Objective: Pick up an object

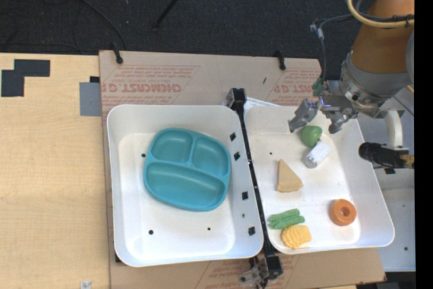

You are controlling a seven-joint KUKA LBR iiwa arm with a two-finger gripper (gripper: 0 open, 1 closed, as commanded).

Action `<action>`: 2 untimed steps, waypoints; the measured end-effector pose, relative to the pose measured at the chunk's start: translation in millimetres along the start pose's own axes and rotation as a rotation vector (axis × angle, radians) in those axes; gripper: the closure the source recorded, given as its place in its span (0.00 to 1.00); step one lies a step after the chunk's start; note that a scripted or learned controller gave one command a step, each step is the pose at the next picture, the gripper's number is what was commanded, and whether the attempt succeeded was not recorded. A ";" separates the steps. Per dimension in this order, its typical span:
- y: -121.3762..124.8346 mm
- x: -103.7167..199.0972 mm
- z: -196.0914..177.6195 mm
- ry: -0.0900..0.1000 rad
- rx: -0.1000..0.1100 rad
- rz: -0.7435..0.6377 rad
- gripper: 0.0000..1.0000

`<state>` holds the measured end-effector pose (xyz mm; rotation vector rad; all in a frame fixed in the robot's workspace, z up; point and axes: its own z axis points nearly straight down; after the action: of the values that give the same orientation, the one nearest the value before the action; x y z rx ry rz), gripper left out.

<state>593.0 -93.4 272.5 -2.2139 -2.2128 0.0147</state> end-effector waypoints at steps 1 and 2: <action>1.7 0.0 -6.9 -0.001 -0.011 -0.002 0.00; 5.6 2.0 37.6 -0.001 -0.007 -0.002 0.00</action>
<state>598.1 -91.3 234.8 -2.2158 -2.2184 0.0082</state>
